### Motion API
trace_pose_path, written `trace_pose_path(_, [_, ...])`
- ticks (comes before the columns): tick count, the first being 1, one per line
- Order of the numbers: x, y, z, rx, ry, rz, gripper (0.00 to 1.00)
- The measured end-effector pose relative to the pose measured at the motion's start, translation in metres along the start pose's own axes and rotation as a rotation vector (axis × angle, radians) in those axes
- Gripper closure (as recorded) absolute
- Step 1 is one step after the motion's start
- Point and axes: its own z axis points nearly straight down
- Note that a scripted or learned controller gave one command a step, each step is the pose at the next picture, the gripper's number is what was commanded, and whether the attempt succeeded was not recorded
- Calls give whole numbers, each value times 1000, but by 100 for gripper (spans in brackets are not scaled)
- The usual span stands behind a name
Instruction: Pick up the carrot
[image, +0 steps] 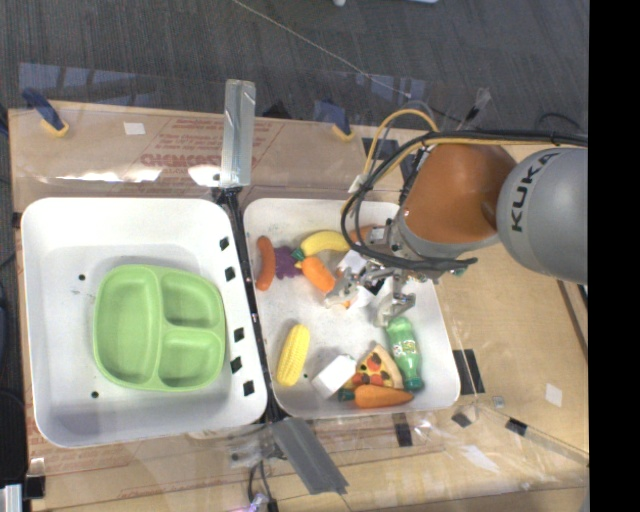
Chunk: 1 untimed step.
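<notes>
Two orange, carrot-like pieces lie in the right bin (430, 250). One short tapered orange piece (318, 273) rests near the bin's middle, next to purple grapes (288, 262). A longer carrot (384, 396) with a green end lies along the front wall. My gripper (366, 298) hangs low over the middle of the bin, just right of the short orange piece. Its fingers (393, 306) stand apart with nothing visibly between them. The wrist and its cables hide the bin's back right corner.
The right bin also holds a banana (325, 242), a red sausage (265, 262), a corn cob (293, 353), a green bottle (403, 350), a pizza slice (378, 366) and a white block (333, 376). A green divided plate (158, 326) sits in the left bin (50, 230).
</notes>
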Motion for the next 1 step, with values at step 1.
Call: trace_pose_path(1, [-27, 5, 1, -4, 1, 3, 0])
